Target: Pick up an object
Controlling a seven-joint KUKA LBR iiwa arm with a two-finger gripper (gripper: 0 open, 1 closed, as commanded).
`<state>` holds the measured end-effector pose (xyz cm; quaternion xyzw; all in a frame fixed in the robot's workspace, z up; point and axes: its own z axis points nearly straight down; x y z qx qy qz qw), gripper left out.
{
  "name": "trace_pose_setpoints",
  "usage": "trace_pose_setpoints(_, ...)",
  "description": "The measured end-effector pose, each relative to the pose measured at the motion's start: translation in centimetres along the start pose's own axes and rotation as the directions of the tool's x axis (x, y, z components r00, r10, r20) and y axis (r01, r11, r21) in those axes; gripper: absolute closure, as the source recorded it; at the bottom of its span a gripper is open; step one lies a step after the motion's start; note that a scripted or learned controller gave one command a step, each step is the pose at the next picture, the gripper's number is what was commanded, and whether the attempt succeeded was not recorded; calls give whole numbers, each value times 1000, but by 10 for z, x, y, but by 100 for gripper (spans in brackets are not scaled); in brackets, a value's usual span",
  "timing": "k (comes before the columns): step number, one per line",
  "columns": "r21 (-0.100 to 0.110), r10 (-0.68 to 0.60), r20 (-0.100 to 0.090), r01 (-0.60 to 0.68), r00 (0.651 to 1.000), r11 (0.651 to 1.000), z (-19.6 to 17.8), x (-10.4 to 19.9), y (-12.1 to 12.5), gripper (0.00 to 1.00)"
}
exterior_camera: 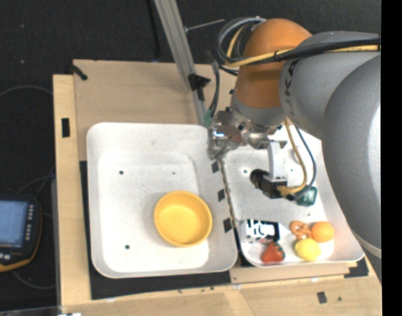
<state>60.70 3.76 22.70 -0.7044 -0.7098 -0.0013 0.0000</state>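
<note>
Over the worktop's right white bin, my claw, apart or together I cannot tell, should descend squarely onto the lemon.

A pale wooden desk stands on a dark, near-black floor, where a thin cable curves at the left above a teach pendant with a lit blue screen, and an aluminium rail slants over the desk's far edge.

L bin roomy, bowl obstructs (near edge)
</note>
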Motion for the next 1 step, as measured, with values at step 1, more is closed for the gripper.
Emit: trace_pose_setpoints(1,0,0,0,0,1000,1000,1,46,-3,100)
